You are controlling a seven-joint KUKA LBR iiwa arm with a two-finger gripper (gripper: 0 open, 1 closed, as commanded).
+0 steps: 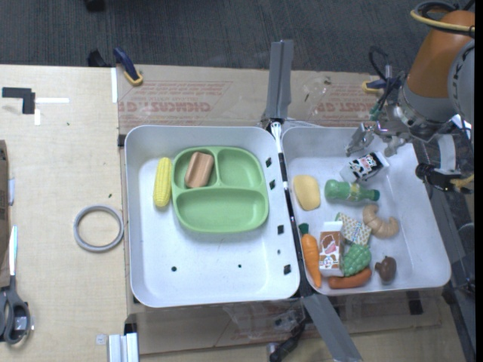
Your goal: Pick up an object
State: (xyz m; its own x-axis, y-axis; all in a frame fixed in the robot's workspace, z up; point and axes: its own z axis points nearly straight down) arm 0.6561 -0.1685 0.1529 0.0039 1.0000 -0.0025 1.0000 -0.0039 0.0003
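Grey and orange-banded, the arm (441, 59) reaches in from the right and sets its gripper (370, 138) over the back corner of the right bin (423, 202), just above a small black-and-white toy (364, 166); whether the gripper is spread or closed cannot be told at this angle, and nothing is seen held in it. The toy appears the likeliest target. It lies apart from the main clutter, with a green bottle-shaped piece (351, 193) just in front of it, so a straight descent, centred on the toy and clear of the bin wall, is advisable. A glancing approach risks pushing it against the bottle. The bench (60, 172) is pale wood with a cardboard sheet (189, 96) under the bins. The left bin (211, 270) carries a green divided tray (220, 210) with a sausage roll (198, 170) in its back left compartment and a corn cob (161, 181) beside it. A tape ring (98, 227) lies on the bench. Dark carpet (189, 13) lies beyond.
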